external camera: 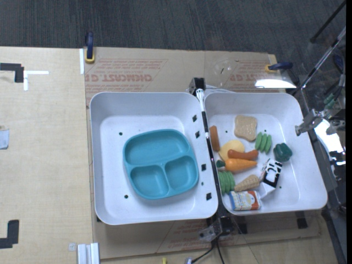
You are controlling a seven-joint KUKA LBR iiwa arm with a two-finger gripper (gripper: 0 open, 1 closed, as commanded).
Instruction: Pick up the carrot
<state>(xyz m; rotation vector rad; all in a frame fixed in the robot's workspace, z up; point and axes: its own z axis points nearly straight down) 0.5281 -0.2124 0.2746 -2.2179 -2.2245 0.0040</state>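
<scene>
The carrot (243, 165) is an orange tapered piece lying on its side in the right bin (300, 194), left of the bin's middle. A second, darker orange piece (243, 154) lies right above it and touches it. A yellow item (234, 146) sits just behind both, and a green ridged item (226, 181) lies in front of the carrot's left end. Nothing is on top of the carrot.
Around it lie a bread slice (246, 127), a brown sausage (214, 138), green pods (263, 142), a dark green vegetable (282, 151), a black-and-white item (270, 174), a tan wedge (247, 183) and a small carton (243, 200). The left bin (104, 147) holds a teal divided plate (160, 163).
</scene>
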